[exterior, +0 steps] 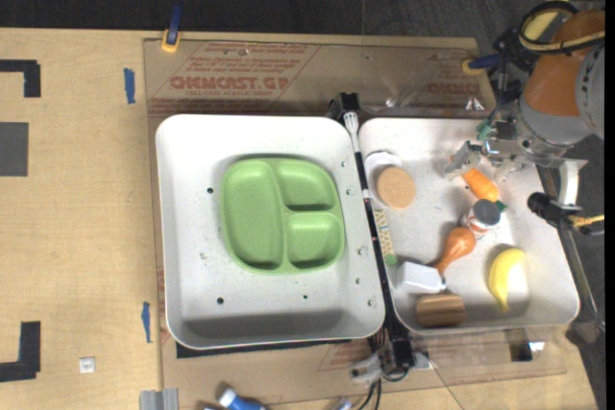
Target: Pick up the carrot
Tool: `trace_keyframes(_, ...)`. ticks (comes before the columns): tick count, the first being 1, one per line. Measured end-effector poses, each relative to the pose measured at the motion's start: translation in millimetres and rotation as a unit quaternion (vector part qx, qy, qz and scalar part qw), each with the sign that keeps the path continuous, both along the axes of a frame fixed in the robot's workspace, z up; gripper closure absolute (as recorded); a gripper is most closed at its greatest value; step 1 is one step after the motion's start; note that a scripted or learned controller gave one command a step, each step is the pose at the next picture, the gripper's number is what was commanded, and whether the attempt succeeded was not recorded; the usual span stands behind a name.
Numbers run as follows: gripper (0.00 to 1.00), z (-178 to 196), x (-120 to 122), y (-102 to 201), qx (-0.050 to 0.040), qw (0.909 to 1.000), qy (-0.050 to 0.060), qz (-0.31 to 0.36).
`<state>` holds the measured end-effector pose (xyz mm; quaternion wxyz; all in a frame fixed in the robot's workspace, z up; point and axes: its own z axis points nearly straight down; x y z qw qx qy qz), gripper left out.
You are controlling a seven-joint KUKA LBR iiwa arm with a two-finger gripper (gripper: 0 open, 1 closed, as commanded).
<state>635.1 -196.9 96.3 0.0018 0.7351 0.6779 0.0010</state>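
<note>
carrot (pixel 458 246), tapered, smooth orange plastic

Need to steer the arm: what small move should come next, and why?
Probably shift the gripper toward the camera and lower it. It hangs at the right bin's far side, while the carrot lies nearer the camera, beside the banana.

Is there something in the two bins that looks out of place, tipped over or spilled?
Nothing is spilled or damaged. The green divided plate sits flat in the left bin. In the right bin, the carrot, banana, wooden block and other small items lie loosely scattered at random angles, as expected for a picking bin.
</note>
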Motion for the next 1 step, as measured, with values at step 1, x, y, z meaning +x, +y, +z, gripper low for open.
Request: trace_keyframes(1, 1.0, 10.5, 1.0, 0.5, -0.0009, 1.0, -0.001, 0.002)
